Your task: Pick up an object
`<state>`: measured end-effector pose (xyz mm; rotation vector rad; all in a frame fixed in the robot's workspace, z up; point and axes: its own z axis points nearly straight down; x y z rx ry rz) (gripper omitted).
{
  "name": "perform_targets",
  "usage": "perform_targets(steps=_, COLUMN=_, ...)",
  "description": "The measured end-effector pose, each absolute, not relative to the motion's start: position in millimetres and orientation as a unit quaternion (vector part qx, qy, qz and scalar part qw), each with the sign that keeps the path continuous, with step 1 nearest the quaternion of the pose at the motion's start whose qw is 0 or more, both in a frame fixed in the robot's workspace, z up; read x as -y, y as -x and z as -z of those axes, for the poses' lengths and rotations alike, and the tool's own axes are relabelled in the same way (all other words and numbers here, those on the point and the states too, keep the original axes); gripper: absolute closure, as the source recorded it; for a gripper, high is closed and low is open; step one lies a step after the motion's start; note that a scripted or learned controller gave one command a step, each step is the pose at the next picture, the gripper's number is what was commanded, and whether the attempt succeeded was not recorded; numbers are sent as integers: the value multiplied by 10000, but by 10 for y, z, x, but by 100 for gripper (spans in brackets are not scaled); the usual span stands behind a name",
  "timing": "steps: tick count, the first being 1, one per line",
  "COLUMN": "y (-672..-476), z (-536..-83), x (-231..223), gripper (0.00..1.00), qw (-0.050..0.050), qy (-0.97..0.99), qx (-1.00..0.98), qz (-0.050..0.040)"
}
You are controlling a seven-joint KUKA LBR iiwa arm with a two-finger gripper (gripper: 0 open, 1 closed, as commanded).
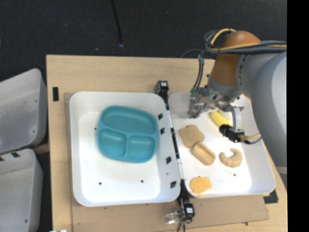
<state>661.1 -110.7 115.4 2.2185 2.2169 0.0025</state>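
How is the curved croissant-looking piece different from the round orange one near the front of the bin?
The croissant is bent into a crescent; the round cookie is a flat disc. The croissant is pale tan, the cookie deeper orange. The croissant sits mid-bin toward the right; the cookie lies by the front left corner. Both rest loose in the right bin.

Arm (260,71) cut off at right edge; its wrist hides right bin's (251,178) far wall; jaws' state unreadable.

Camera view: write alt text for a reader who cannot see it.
The gripper hangs over the right bin's far left corner, above a slice of toast, a bread roll, a croissant, a cookie and a yellow item. The left bin holds a teal divided plate.
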Motion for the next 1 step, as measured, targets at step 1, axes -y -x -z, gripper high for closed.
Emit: perform_targets(steps=1, y=-6577, z=-1601, x=1109, gripper=100, qw=19, qy=-7079, qx=-7063, qz=-14)
